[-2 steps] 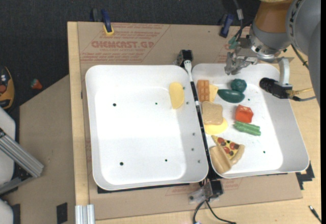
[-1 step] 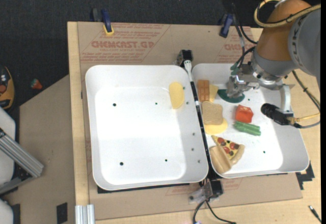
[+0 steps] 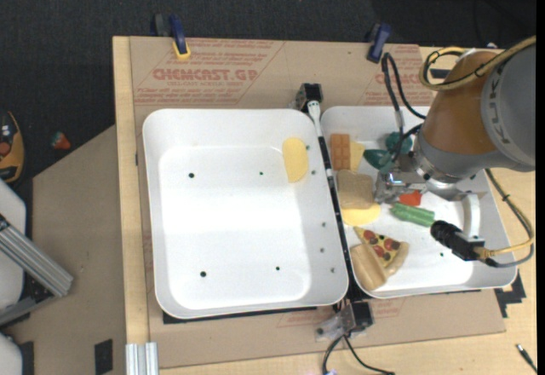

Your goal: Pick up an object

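Yellow piece (image 3: 295, 159) in left bin (image 3: 170, 220); toy foods in right bin (image 3: 443, 279) (jaws' state unclear).

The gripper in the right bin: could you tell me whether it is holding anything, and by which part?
It cannot be told. The gripper is low in the right bin among the toy foods, but the arm hides its tips.
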Motion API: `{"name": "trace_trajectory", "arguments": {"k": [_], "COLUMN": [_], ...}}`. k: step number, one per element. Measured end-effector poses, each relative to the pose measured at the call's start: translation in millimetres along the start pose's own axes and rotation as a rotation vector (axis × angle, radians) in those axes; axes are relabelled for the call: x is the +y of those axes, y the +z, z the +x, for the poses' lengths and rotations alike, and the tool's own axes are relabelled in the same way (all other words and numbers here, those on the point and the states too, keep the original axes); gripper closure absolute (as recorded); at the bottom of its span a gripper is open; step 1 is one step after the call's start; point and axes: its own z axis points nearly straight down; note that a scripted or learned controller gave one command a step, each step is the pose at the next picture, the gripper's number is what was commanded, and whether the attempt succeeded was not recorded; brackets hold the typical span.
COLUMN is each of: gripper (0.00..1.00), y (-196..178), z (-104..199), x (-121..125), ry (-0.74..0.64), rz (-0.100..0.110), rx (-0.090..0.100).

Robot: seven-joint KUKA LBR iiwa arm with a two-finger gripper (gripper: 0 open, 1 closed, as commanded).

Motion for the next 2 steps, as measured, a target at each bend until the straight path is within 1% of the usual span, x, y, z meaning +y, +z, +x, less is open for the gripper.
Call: {"name": "trace_trajectory", "arguments": {"k": [1, 2], "gripper": [1.00, 1.00], "y": [18, 7], "z": [-76, -71], "x": [-22, -20], "ry": [0.005, 0.000], "rz": [-0.005, -0.011], "rx": [-0.004, -0.003]}}
